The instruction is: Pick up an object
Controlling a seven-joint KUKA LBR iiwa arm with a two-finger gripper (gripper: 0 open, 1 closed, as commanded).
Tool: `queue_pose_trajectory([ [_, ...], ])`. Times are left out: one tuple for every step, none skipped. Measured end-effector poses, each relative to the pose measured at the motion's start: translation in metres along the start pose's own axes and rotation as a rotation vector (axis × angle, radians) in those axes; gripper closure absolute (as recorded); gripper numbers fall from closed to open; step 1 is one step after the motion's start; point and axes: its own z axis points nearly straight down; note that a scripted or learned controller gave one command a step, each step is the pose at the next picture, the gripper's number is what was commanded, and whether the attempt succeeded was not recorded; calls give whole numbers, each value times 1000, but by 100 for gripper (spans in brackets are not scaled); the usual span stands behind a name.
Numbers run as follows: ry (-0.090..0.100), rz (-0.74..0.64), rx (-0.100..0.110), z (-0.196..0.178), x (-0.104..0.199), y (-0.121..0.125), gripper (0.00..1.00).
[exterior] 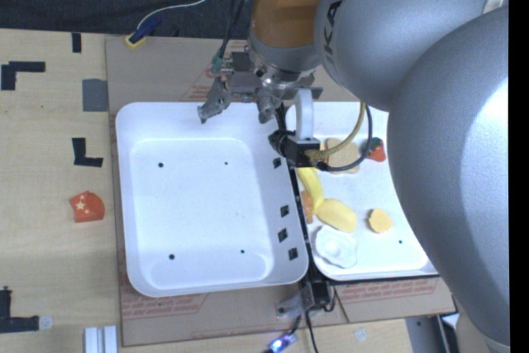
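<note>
My gripper (235, 112) hangs over the far edge of the left bin (132, 202), its two dark fingers spread apart and open with nothing between them. The objects lie in the right bin (405, 256): a yellow banana-like piece (308, 178), a yellow rounded lump (337, 215), a small orange-yellow piece (379, 221), a white item (336, 247), a beige item (342, 153) and a small red-orange one (377, 150). They all sit to the right of the gripper and nearer the camera. The arm hides part of the right bin.
A red strawberry-like object (87, 207) lies on the bench left of the bins. Black marks and a grey patch (95, 93) dot the bench. Cables hang along the divider between the bins (289, 211). A blue-yellow cable end (142, 31) lies behind.
</note>
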Motion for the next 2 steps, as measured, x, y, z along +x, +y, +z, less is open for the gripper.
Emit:
queue_pose_trajectory([
  [2, 6, -7, -188, 67, 14, 0],
  [-6, 10, 9, -188, 64, 14, 100],
])
